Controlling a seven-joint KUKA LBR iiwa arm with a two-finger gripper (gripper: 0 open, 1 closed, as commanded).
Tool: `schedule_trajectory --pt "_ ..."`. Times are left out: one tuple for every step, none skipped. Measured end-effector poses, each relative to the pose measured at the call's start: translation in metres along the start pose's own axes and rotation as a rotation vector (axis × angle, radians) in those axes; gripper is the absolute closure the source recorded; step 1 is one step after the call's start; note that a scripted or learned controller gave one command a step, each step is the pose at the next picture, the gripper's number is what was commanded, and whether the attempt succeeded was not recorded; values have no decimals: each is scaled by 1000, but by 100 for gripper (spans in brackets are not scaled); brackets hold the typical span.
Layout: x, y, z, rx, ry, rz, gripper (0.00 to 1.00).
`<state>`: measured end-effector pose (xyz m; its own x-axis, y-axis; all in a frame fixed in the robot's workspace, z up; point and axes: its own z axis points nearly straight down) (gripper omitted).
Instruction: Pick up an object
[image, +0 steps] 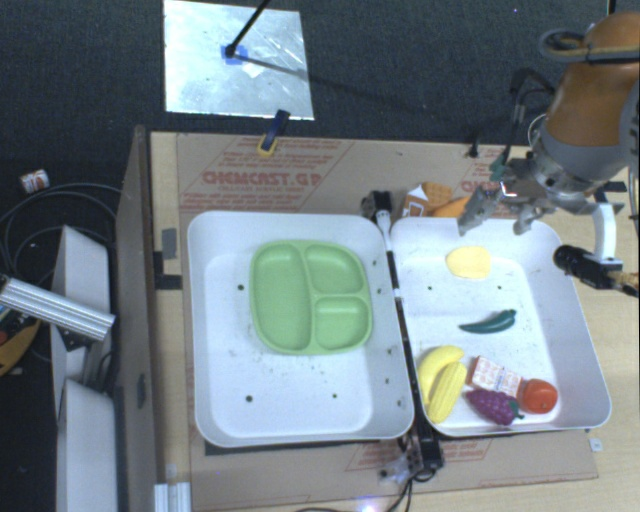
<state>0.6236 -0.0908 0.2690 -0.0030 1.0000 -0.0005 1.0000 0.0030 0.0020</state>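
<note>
The right bin (572, 300) holds several toy foods. A pale yellow round piece (469, 263) lies near its far edge. A dark green pepper (490, 322) lies in the middle. Along the near edge are yellow bananas (443, 378), a red and white box (495, 376), purple grapes (493, 405) and a red tomato (540, 396). An orange piece (447, 206) sits at the bin's far rim. My gripper (497, 218) hangs over the far edge of the right bin, just above and right of the yellow piece, open with nothing between its fingers.
The left bin (220, 300) holds a green divided plate (308, 298). A ridge (395, 300) separates the two bins. A black fitting (585, 265) juts over the right bin's right rim. Cardboard lies under both bins.
</note>
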Motion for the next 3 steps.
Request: schedule_trajectory --pt "-52 -38 99 10 0 8 0" --pt "-69 -51 189 4 1 5 0" --pt "-68 -48 174 -2 0 2 100"
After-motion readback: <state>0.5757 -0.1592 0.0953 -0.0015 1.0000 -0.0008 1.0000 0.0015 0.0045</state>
